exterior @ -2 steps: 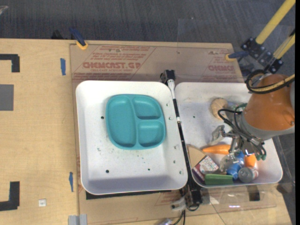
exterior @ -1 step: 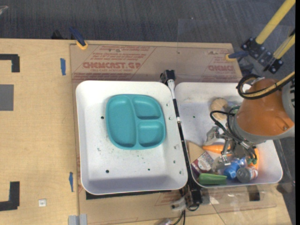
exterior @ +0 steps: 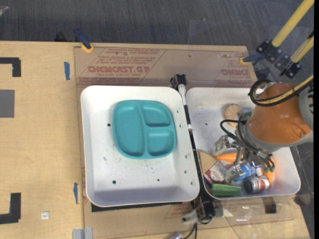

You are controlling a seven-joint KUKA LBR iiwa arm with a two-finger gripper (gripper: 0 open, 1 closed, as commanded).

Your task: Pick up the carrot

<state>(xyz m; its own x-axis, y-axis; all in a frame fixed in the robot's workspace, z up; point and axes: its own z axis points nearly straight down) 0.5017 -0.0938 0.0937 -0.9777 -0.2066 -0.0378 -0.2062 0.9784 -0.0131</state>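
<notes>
The carrot [exterior: 227,158] lies in the right bin [exterior: 209,108]. It is an orange piece pointing left, and its right end is hidden under the gripper. The gripper [exterior: 247,158] hangs below the orange wrist band, low over the pile of items and directly above the carrot's right end. A second small orange bit [exterior: 269,175] pokes out to the right of the gripper. I cannot tell whether it belongs to the carrot.
A teal divided plate [exterior: 145,128] sits in the left bin [exterior: 94,183]. Around the carrot lie a snack packet [exterior: 217,172], a green vegetable [exterior: 227,188], a can [exterior: 257,184] and a beige object [exterior: 232,111]. Black cables loop near the wrist.
</notes>
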